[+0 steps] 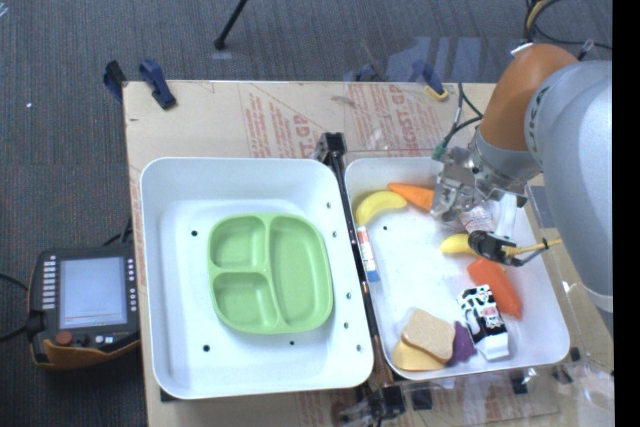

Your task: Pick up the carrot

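The carrot (pixel 411 195), a short orange tapered piece, lies at the back of the right bin (pixel 556 335), next to a yellow banana (pixel 379 205). My gripper (pixel 455 202) hangs low over the bin just to the right of the carrot, at its thick end. The grey arm and its orange band hide the gripper from above. Whether it touches the carrot I cannot tell.
The right bin also holds a second small yellow piece (pixel 458 243), an orange-red long piece (pixel 496 286), a black-and-white carton (pixel 483 320), a bread slice (pixel 430 335) and a purple piece (pixel 465 343). A marker (pixel 367 253) lies by the divider. The left bin (pixel 165 215) holds a green divided plate (pixel 270 273).
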